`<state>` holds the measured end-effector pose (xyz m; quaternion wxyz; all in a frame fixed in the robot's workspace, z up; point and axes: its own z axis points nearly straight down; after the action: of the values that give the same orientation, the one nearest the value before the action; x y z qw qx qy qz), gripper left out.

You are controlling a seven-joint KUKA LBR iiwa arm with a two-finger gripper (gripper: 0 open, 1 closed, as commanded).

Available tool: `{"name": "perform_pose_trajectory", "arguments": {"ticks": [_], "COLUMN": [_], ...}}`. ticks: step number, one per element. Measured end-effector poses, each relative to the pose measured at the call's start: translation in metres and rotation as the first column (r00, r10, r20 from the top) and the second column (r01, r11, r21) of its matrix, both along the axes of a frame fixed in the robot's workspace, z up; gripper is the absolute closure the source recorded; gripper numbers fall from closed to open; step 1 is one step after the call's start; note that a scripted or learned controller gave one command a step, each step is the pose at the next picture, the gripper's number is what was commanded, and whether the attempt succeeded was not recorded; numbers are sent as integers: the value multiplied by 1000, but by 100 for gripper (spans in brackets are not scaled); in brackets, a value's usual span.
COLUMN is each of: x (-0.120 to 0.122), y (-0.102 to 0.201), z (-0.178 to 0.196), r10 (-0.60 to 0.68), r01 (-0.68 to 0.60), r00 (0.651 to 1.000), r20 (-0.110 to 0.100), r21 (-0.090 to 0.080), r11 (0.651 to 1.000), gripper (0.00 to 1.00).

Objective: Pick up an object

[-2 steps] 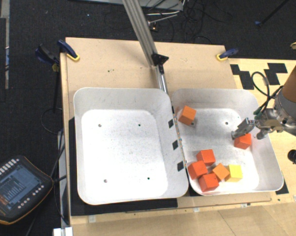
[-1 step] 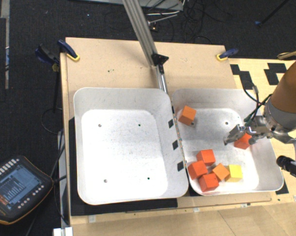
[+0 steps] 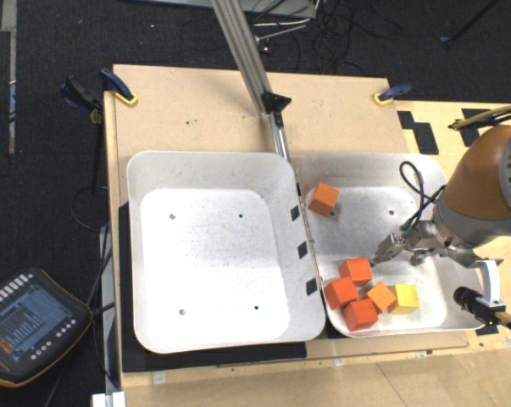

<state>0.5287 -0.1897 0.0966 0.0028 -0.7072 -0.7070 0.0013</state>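
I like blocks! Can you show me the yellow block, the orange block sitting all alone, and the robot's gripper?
yellow block (image 3: 406, 297), camera view, middle of its top face.
lone orange block (image 3: 324, 198), camera view, middle of its top face.
gripper (image 3: 384, 253), camera view, at its fingertips.
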Motion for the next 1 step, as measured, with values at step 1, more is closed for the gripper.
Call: {"name": "perform_pose_trajectory", "arguments": {"ticks": [1], "x": [2], "y": [-1], "z": [14], "r10": [0], "r01": [0], "r00": [1000], "r20": [8], "r21": [-3], "r11": [1000], "gripper": [100]}}
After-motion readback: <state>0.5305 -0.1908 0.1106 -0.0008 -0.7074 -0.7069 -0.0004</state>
